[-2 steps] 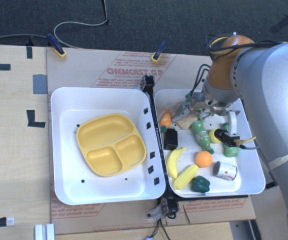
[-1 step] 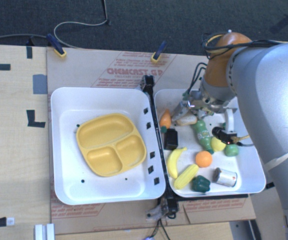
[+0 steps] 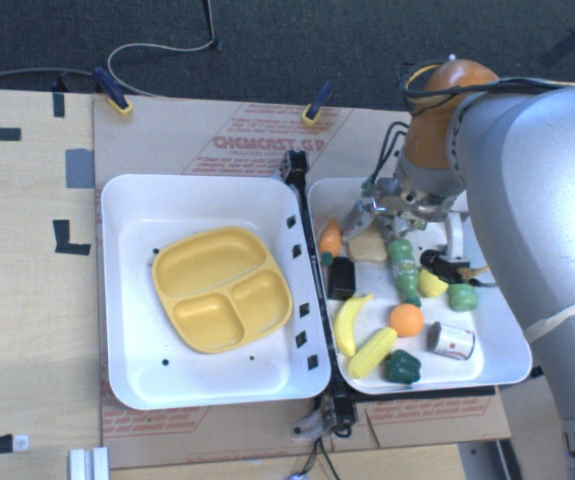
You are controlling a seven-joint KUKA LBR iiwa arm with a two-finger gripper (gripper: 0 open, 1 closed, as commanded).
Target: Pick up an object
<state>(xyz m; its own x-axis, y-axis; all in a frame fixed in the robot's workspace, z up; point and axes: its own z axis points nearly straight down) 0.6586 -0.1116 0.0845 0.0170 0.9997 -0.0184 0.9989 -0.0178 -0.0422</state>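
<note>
My gripper hangs low over the back of the right bin, its fingers spread apart with nothing between them. Right below it lies a beige slice. An orange carrot lies just left of it and a green bottle-like piece just right. Further forward in the same bin are a black block, a banana, a yellow corn cob, an orange, a dark green pepper, a lemon, a small green fruit and a white can.
The left bin holds a yellow divided plate. A black ridge with clips separates the two bins. The grey arm covers the right bin's far right side. Cardboard and a cable lie behind the bins.
</note>
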